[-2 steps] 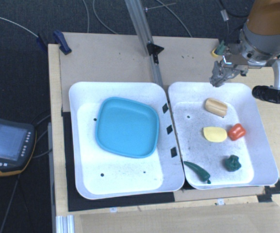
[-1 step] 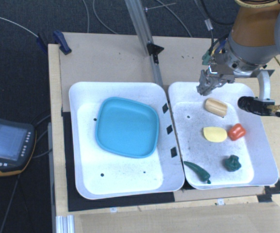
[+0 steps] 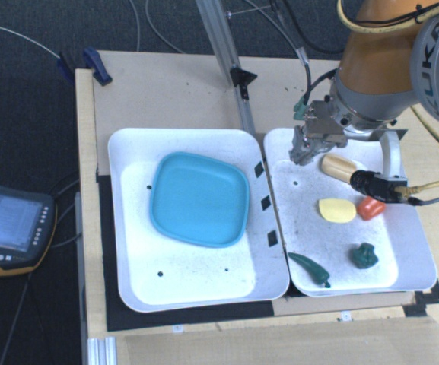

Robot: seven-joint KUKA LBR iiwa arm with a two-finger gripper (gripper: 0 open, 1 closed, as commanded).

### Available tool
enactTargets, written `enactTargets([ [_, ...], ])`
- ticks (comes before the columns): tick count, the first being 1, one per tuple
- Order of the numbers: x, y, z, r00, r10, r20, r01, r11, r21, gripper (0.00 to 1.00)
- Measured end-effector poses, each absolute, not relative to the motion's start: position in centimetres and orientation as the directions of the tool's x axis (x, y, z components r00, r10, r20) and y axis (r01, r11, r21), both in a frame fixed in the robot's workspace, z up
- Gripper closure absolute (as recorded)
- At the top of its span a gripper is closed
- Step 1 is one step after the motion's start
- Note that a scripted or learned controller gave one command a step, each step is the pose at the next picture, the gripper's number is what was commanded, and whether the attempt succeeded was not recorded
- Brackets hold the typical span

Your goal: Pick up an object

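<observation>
- The surface (image 3: 166,90) bears two white bins; the left bin (image 3: 128,280) holds a blue plate (image 3: 200,198).
- The right bin (image 3: 413,257) holds the pickable things: a tan roll (image 3: 335,164), a yellow piece (image 3: 336,211), a red piece (image 3: 370,207), a green pepper (image 3: 310,268) and a dark green lump (image 3: 364,255).
- The hand (image 3: 304,149) hangs at the right bin's far left corner, just beside the tan roll; whether it is open I cannot tell, and nothing visible sits in it.
- Judged step: approach. Next, it likely needs to centre over one thing, descend and close.

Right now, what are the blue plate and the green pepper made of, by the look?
Blue plate: likely moulded plastic, a uniform turquoise with a soft satin sheen. Green pepper: probably plastic or rubber toy food, dark and slightly glossy; too small to be sure.
</observation>
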State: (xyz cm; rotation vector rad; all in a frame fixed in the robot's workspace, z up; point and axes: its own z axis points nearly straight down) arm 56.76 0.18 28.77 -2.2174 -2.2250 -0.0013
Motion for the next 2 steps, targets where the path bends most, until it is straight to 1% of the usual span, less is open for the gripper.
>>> enactTargets([
  [1,55.1,5.1,27.9,-0.005,1.0,0.001,1.0,0.005,-0.001,1.0],
  [2,53.4,8.9,26.6,-0.003,1.0,0.001,1.0,0.003,-0.001,1.0],
])
